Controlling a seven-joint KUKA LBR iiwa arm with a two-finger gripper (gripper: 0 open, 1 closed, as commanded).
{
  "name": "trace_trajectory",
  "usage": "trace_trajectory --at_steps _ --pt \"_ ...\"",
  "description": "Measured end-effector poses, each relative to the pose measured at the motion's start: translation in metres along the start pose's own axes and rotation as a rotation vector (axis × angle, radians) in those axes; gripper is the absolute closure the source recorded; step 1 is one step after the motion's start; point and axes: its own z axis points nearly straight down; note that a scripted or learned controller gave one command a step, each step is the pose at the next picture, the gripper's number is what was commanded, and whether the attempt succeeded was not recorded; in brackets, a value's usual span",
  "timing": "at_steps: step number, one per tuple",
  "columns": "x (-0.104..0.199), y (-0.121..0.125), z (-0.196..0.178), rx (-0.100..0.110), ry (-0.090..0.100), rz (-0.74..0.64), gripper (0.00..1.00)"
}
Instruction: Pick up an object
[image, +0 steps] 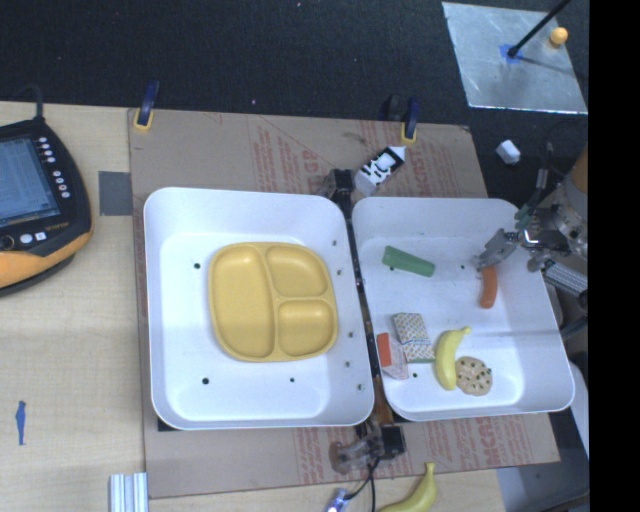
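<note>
Single fixed camera, high above light wooden bench (70, 340), looking down at slant. Mid-range; two shallow white plastic bins (170, 300) fill centre. Grey arm (570, 225) enters from right.

Two white bins (160, 300), one yellow tray (272, 300), two bananas (447, 355), one cookie (473, 376)

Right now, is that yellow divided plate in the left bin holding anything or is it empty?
Empty. The yellow divided plastic plate lies flat in the left white bin, and all three of its compartments show bare yellow.
</note>
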Motion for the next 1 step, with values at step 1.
trace_trajectory --at_steps 1 --pt "0.0010 -0.0405 0.0905 0.005 0.001 -0.003 0.00"
